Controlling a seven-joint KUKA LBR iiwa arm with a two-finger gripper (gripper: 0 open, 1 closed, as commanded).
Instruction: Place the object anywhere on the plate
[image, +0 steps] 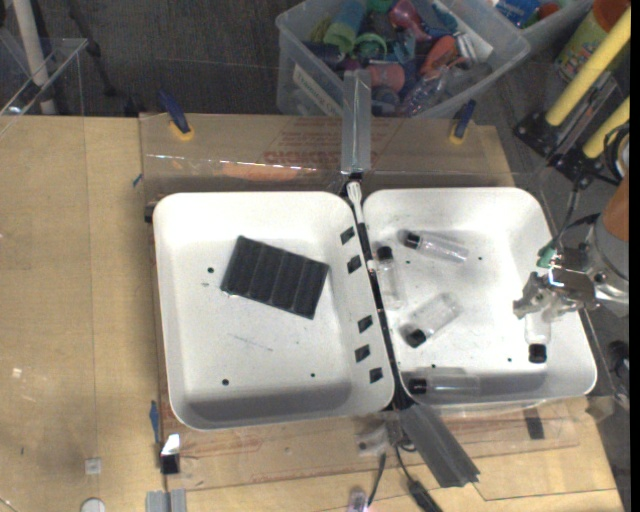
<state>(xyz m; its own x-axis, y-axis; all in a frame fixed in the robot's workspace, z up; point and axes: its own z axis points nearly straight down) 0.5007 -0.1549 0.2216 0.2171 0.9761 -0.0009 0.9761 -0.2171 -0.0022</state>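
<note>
The plate is a dark, ridged rectangle lying on the floor of the left bin. Several clear vials with black caps lie in the right bin. One vial is at the back, one vial is in the middle, and one vial lies along the front wall. My gripper hangs over the right side of the right bin. Another vial shows directly below it, black cap toward the front. Whether that vial is gripped or rests on the bin floor is unclear.
A further vial lies against the divider between the bins, which carries black clips. A crate of coloured toys stands behind the bins. Blue clamps hold the bench sheet at the back.
</note>
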